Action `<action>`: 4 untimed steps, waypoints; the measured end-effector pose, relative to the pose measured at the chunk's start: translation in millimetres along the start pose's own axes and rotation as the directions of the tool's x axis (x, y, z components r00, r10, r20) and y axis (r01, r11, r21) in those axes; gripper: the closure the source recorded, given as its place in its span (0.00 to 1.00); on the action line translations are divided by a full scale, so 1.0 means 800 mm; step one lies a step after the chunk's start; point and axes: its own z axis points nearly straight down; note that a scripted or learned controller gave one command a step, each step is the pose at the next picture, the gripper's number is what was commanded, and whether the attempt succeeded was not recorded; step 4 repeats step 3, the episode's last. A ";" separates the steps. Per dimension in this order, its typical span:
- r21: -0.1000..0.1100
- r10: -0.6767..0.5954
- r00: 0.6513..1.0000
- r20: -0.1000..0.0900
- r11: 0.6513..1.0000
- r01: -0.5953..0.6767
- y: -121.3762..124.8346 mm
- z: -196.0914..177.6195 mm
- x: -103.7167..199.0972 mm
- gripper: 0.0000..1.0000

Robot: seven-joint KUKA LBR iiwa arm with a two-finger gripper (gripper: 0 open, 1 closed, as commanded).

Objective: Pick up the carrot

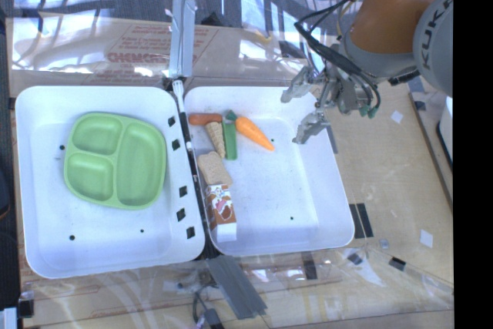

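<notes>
Snack box (222,210) by right bin's left wall, carrot (253,132) mid-bin, gripper (303,112) jaws spread at right rim

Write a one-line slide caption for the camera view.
Open gripper poised over the right bin, beside the carrot lying near its top; green divided plate in left bin.

Bright, even light washed the frame, with glare streaking the clear plastic sheeting (92,8) at upper left, and focus was slightly soft.
</notes>
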 end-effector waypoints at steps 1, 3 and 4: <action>-0.001 0.134 0.991 0.003 0.991 -0.134 -0.020 0.190 -0.040 0.00; -0.004 0.250 0.968 0.010 0.968 -0.250 0.072 0.063 -0.042 1.00; -0.004 0.250 0.968 0.010 0.968 -0.250 0.072 0.063 -0.042 1.00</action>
